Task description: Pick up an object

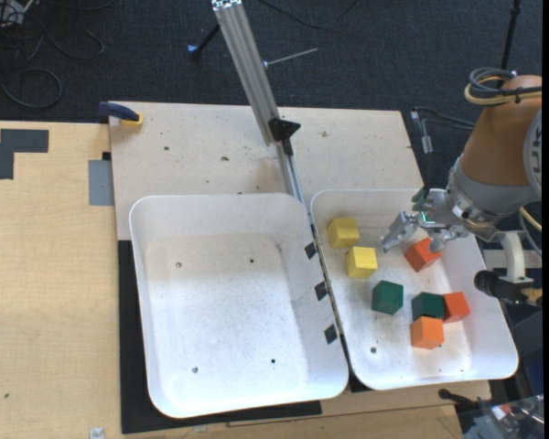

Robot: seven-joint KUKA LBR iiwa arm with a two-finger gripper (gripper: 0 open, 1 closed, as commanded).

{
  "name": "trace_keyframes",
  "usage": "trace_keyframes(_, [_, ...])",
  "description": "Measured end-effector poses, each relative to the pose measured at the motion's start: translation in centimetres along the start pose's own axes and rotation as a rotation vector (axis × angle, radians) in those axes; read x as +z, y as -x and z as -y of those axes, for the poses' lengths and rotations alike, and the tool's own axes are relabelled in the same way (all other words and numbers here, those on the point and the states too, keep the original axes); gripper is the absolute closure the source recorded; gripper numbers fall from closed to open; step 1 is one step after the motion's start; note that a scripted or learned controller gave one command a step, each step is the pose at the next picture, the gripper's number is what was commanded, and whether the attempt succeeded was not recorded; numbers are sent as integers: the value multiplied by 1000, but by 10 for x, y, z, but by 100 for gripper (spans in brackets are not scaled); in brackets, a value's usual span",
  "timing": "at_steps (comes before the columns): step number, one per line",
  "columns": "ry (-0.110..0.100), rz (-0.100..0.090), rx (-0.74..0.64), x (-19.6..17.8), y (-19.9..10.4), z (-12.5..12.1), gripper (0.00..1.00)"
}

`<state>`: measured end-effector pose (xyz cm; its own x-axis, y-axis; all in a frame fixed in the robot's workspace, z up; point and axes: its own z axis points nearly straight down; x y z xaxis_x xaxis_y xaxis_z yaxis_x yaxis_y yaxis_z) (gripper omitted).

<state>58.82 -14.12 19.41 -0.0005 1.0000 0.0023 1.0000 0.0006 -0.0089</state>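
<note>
In the right white bin (494, 359), toward the worktop's right edge, the claw (419, 238) stands spread wide, its fingers straddling a small tilted orange-red block (422, 253) resting on the bin floor, with two yellow cubes (352, 247) nearby.

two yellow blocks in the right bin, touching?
Apart. The camera view shows a strip of white bin floor between the upper yellow block and the lower yellow block; their edges do not meet.
</note>
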Motion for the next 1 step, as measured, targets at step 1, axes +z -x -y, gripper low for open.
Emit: trace_keyframes(1, [6, 1, 1, -3, 1, -1, 0])
